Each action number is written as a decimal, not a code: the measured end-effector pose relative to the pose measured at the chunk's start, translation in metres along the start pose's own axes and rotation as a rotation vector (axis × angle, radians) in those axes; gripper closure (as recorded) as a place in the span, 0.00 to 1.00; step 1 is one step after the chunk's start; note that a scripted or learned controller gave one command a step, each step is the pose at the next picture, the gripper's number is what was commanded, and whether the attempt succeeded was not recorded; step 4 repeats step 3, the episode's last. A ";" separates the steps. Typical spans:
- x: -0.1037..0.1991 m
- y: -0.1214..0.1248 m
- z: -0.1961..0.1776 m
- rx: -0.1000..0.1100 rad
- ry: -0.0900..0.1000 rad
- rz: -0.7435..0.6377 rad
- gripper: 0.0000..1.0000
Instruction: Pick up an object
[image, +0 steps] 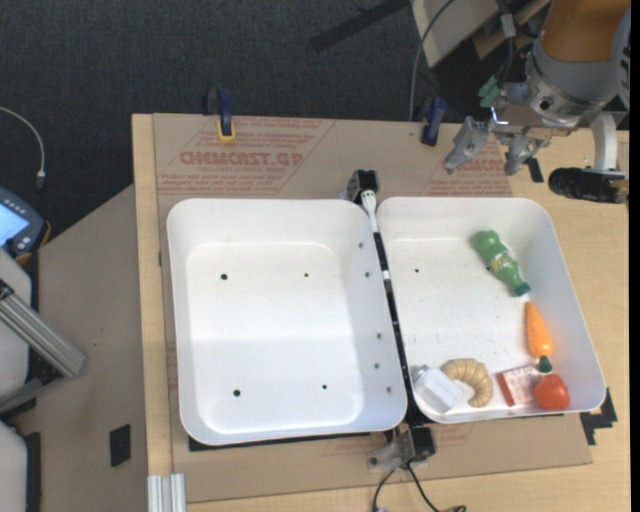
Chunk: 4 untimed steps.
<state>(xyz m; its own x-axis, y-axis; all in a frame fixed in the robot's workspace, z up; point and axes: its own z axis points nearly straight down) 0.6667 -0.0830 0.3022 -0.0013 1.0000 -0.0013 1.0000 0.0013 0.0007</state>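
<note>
Tomato (552, 392) front-right, carrot (538, 330) lengthwise above, green bottle (500, 261) diagonal; hand (490, 152) released, w/ nothing.

The bench (280, 150) is topped with a brown cardboard-like sheet printed with faded red lettering along its far edge. Two shallow white bins sit directly on it, side by side and touching along their inner rims. The left bin (185, 330) takes up the middle of the sheet; the right bin (572, 270) reaches close to the sheet's right edge. A black clamp (362, 184) sits at the far end of the seam between the bins, and another fitting (412, 445) at the near end. A blue-and-yellow clamp (224, 112) grips the far edge of the sheet, and a blue clamp (433, 118) grips it farther right.
</note>
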 end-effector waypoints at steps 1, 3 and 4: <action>0.000 0.000 0.000 0.000 0.000 0.000 0.00; -0.034 -0.003 0.224 0.007 0.001 0.008 0.00; -0.034 -0.003 0.224 0.007 0.001 0.008 0.00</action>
